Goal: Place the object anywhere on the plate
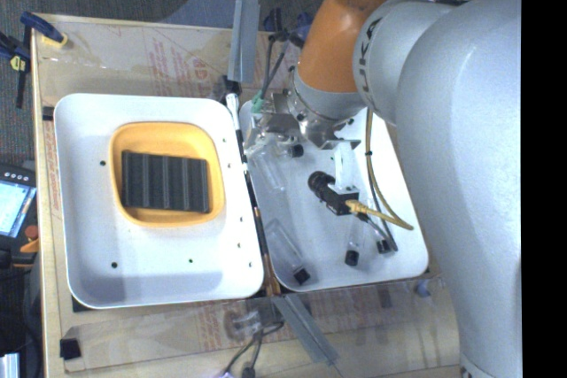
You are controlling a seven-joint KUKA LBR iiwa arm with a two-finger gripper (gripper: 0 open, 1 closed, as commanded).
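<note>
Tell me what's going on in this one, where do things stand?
A grey KUKA arm with an orange band reaches in from the right over the right-hand white bin. Its gripper sits low near that bin's upper left corner, by the divider between the bins. The left bin holds a yellow plate with a dark ribbed object lying on it. Whether the gripper is carrying anything cannot be made out.

From my remote seat I can read nothing. Faint reddish print runs across the bench (168,49) at about 11 o'clock and along its 6 o'clock edge, too washed out to make out. The small lit screen (12,206) at 9 o'clock shows marks too tiny to read.
</note>
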